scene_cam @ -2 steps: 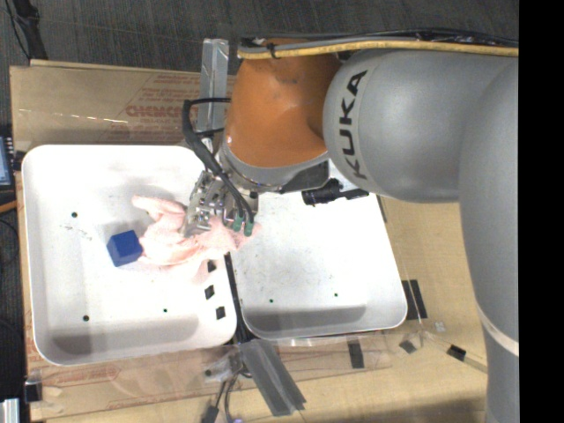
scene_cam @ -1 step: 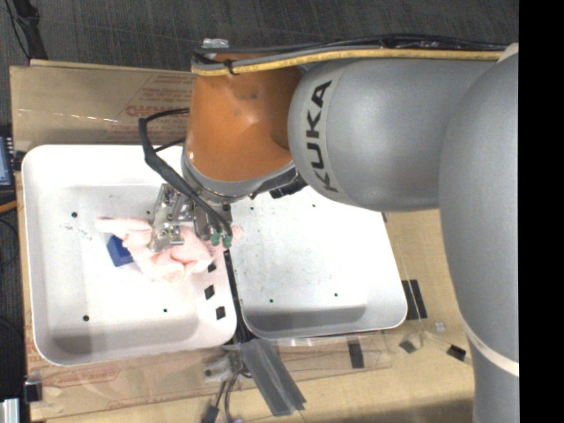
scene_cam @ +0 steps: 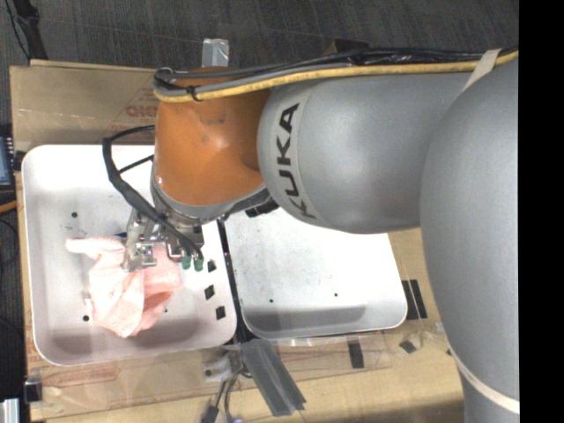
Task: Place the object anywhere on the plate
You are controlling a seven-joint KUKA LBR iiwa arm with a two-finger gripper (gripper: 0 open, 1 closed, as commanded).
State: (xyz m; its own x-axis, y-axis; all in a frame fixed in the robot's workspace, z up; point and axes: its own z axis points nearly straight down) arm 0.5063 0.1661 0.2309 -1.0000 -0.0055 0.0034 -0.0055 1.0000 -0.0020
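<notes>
Left bin (scene_cam: 44,236) taken as landmark: shallow, white, rounded corners, sitting on a cardboard-covered surface (scene_cam: 70,95). Right bin (scene_cam: 388,311) lies just beside it, the two rims touching along a dark seam; much of the right bin is covered by the arm. Arm (scene_cam: 379,139) comes in from the right edge of the frame, grey, lettered KUKA, with an orange band (scene_cam: 204,152) above the wrist hanging over the upper right part of the left bin. Black cables (scene_cam: 119,170) loop off the wrist over the bin's upper area. Hand (scene_cam: 145,252) is down inside the left bin, right of centre, its metal parts touching the top of the object. Object: a crumpled pale cloth or tissue-like wad (scene_cam: 119,289), white with pink-orange patches, lying on the bin floor in the lower middle, one thin corner stretching toward the bin's left wall. Hand's tips are buried against the wad and shadowed by the wrist; cannot tell whether they are spread or closed, nor whether any cloth sits between them. Small green-tipped parts (scene_cam: 192,261) show at the hand's right side. Strips of black tape (scene_cam: 211,291) mark the left bin's right rim. Grey tape strips (scene_cam: 273,377) lie on the surface just below the seam between bins.
</notes>
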